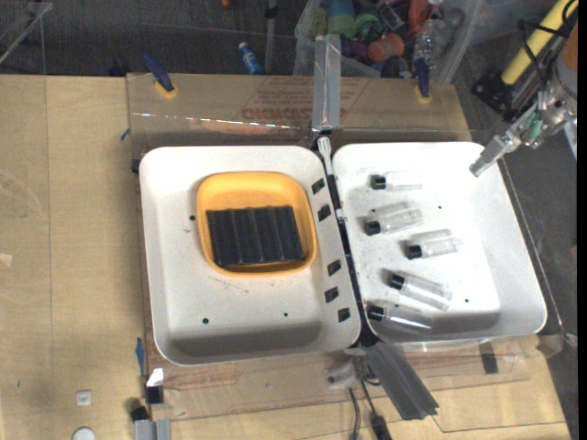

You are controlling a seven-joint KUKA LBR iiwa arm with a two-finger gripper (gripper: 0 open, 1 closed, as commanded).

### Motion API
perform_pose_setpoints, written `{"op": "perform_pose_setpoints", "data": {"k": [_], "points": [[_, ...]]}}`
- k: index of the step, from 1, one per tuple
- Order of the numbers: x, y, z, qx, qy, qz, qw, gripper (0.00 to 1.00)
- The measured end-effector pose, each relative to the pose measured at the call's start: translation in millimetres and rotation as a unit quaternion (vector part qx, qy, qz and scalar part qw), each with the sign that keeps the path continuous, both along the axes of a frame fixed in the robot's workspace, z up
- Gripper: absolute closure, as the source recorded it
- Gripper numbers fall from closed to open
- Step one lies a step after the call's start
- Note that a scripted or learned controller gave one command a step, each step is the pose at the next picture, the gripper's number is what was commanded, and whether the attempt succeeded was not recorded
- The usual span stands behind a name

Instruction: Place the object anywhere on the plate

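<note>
An orange plate (209, 200) sits in the left white bin (174, 310), and a black ridged block (255, 235) lies flat on it. Several clear vials with black caps lie in the right bin (514, 282): one at the top (393, 183), one below it (394, 218), one in the middle (429, 246), and others near the front (417, 287). My gripper (484, 161) hangs over the right bin's far right corner, above and away from the vials, with nothing visibly in it.
A raised divider (330, 236) with black tabs runs between the two bins. A clear box of colourful toys (385, 12) stands behind the bench. A metal bracket (326, 90) rises at the back centre.
</note>
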State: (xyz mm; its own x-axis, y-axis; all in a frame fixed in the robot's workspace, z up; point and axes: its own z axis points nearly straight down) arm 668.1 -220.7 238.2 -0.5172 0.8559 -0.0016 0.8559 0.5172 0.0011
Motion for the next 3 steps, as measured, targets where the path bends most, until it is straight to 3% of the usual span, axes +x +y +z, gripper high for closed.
{"op": "perform_pose_setpoints", "data": {"k": [1,3], "points": [[0.0,-0.1,0.6,-0.0002,0.000,0.069,0.9976,0.00],[-8.4,0.0,7.3,-0.0004,-0.001,0.200,0.9797,0.00]]}}
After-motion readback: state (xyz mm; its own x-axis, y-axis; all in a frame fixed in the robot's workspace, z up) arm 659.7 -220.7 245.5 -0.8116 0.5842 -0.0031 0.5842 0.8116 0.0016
